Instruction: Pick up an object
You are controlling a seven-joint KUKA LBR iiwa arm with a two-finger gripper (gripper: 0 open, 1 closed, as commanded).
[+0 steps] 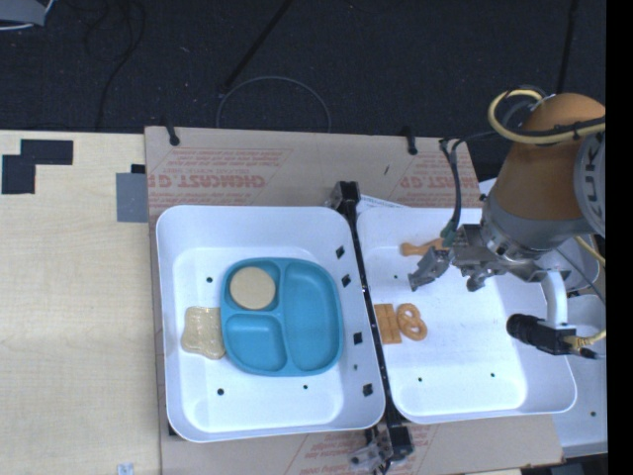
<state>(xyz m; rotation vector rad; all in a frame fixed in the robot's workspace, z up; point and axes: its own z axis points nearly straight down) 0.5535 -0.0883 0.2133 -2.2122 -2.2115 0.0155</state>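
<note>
White plastic bins sit side by side on the bench. The left bin [178, 364] holds a blue divided plate [287, 320] with a round tan cracker [251, 287] in its far-left compartment. A pale, bread-like slab [204, 332] lies touching the plate's left edge, on the bin floor.

The right bin [465, 384] holds the likely targets. An orange pretzel-shaped piece [409, 322] lies near the divider, with a flat orange block [386, 325] touching its left side. A small orange piece [420, 249] lies farther back, toward the far wall of the bin.

The arm reaches in from the right, its orange band high at the right of the view. The gripper [450, 275] hangs over the far-middle of the right bin. Two dark fingers [423, 273] point down and appear spread apart, with white bin floor showing between them. Nothing is held. Height above the floor cannot be judged from this slanted view.

Step in hand, as I judge it: approach. The grasp is not yet made and no object is off the floor.

The closest object is the small orange piece, just beside the left finger on its far side. The pretzel lies nearer the camera and left of the gripper, clearly apart.

The next move calls for centring the open fingers over one chosen piece, then a straight descent and a close. The small piece looks thin and flat, so the fingers must reach nearly to the floor. The pretzel sits against the block; a close there risks catching both or nudging one away.
</note>
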